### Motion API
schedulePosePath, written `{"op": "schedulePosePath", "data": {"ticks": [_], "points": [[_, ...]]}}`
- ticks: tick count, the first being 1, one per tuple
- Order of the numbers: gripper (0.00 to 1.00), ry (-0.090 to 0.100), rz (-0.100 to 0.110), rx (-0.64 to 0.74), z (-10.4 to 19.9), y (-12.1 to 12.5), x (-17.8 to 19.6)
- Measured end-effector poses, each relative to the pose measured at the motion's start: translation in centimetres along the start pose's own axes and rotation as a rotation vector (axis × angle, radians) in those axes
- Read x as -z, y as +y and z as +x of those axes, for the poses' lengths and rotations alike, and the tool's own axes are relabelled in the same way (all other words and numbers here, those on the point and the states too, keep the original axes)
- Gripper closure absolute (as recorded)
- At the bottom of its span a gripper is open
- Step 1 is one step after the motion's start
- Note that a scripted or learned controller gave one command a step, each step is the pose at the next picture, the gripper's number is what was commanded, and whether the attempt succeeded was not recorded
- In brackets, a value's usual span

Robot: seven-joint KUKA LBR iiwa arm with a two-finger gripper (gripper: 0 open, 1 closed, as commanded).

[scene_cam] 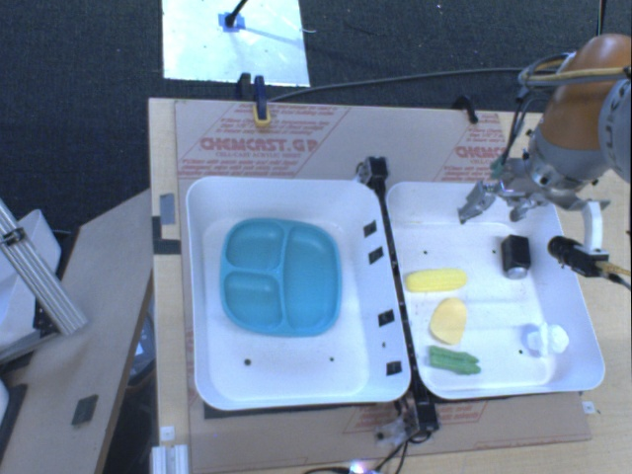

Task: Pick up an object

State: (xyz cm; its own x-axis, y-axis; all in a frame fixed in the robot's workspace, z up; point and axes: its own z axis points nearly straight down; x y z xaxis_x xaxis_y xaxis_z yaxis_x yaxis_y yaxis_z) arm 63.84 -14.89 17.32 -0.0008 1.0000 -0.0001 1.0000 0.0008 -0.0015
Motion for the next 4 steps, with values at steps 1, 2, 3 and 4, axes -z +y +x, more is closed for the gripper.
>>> {"op": "schedulePosePath", "data": {"ticks": [1,2,3,4], "points": [[0.00,0.000,-0.001,0.000,-0.2,-0.4,-4.2],[1.00,-0.001,-0.007,0.000,-0.2,-0.2,-2.9],[1.00,-0.002,-0.011,0.003,-0.2,-0.1,3.7],[1.00,0.000,-0.005,0.003,-0.2,0.1,4.2]]}}
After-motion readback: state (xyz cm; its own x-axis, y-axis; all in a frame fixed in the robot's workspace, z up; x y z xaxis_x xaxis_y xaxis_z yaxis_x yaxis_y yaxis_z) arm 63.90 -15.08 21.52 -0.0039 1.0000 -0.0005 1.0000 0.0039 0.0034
